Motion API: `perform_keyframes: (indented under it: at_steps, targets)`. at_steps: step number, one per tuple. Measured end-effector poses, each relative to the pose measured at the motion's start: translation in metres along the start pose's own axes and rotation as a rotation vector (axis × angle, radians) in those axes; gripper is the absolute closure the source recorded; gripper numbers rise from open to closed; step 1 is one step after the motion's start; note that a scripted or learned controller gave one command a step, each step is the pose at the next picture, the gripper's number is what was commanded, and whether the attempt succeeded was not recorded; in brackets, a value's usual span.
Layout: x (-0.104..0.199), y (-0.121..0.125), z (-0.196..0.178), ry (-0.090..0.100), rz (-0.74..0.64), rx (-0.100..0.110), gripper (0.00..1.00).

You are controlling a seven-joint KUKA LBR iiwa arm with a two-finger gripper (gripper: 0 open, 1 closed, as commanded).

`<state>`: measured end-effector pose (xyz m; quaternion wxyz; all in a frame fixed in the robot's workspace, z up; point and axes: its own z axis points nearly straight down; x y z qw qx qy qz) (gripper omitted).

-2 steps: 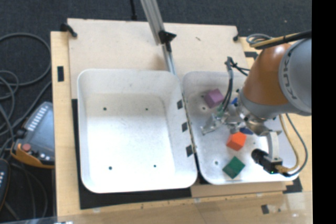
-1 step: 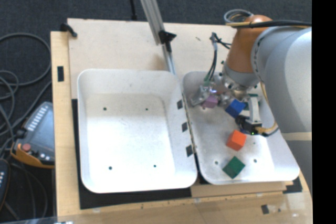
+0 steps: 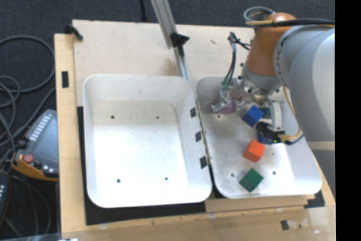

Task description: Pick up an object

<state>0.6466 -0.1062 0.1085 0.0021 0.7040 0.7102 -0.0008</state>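
My gripper point(image 3: 221, 104) reaches down into the right bin point(image 3: 293, 178), in its far left part, below the orange wrist band. A small purple object point(image 3: 229, 109) lies right at the gripper's tip, partly hidden by it; whether it is gripped I cannot make out. Just right of the gripper, partly under the wrist, sits a blue block point(image 3: 253, 115). An orange block point(image 3: 254, 150) lies nearer the front, and a green block point(image 3: 250, 179) sits close to the bin's front rim.
The left bin point(image 3: 141, 138) stands beside the right one, sharing a middle rim with black clips. A slanted aluminium post point(image 3: 163, 8) rises behind the bins. Cables hang along the wrist over the right bin.
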Motion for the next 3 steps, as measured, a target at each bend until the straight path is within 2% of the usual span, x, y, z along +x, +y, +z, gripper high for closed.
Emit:
perform_keyframes:
  at_steps: [1,2,3]
  targets:
    - [0.0,0.0,0.0,0.0,-0.003,0.001,0.0]
    - [-0.001,0.0,-0.011,-0.002,-0.007,0.0,1.0]
    - [0.071,0.027,-0.094,0.005,0.0,-0.008,1.0]
